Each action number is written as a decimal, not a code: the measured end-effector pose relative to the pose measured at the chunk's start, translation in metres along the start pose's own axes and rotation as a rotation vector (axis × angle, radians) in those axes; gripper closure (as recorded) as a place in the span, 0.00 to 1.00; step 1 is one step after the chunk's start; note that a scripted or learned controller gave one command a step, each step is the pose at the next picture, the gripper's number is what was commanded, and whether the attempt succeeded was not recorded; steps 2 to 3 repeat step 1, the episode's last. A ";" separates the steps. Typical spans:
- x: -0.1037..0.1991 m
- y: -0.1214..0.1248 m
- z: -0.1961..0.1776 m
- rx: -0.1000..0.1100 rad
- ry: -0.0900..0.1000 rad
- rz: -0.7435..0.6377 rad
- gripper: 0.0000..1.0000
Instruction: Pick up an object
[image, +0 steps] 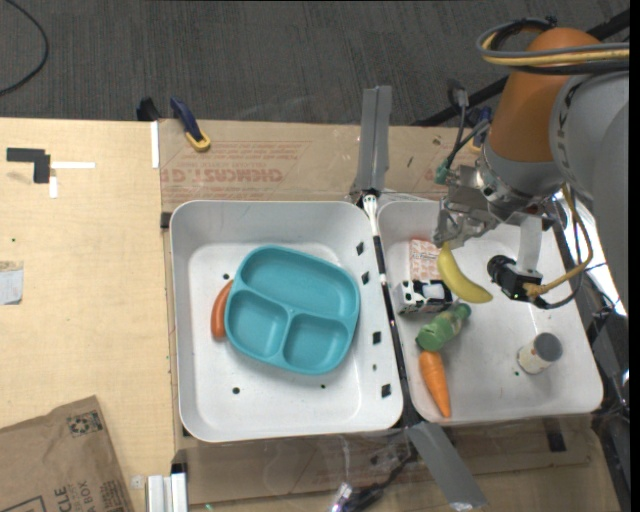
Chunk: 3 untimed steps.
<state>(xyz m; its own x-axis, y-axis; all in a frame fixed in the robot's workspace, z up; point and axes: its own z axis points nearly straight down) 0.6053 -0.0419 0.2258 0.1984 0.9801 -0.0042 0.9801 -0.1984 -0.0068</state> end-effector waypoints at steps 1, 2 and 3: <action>-0.006 0.056 0.006 0.001 0.000 0.215 1.00; -0.006 0.056 0.006 0.001 0.000 0.215 1.00; -0.006 0.056 0.006 0.001 0.000 0.215 1.00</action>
